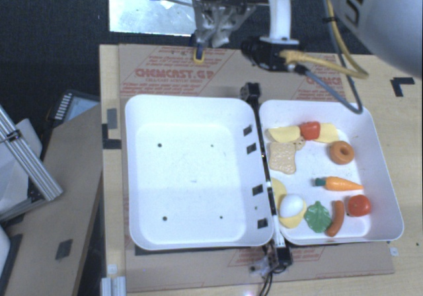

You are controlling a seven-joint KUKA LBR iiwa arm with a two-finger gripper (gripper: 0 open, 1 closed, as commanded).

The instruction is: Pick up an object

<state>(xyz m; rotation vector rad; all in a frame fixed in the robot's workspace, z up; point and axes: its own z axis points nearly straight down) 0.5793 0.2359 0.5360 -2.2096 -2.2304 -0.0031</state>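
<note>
Nearest to us in the right bin [386, 190] we see a white egg [291, 206] resting on a yellow piece [280, 190] against the bin's left wall, and just right of it a green leafy item [318, 216], a sausage [336, 217] lying tilted, and a red tomato [359, 205] by the near right corner. A little farther lies a carrot [340, 184] with its green end pointing left. Farther again we find a slice of toast [283, 157] on the left and a brown doughnut [342, 152] on the right, well apart. Along the far side sit two more yellow pieces [283, 134] [328, 133] with a small red item [309, 130] between them.

The left bin [188, 172] sits beside it, joined at a black-clipped seam [259, 156]. Both bins rest on a brown cardboard sheet [175, 70] with red print.

Beyond the bins, at the far edge, the gripper [213, 38] hangs above the cardboard, well apart from every object. We cannot tell from here whether its fingers are spread or closed, and we see nothing between them. A small yellow block [198, 55] lies just beneath it.
</note>
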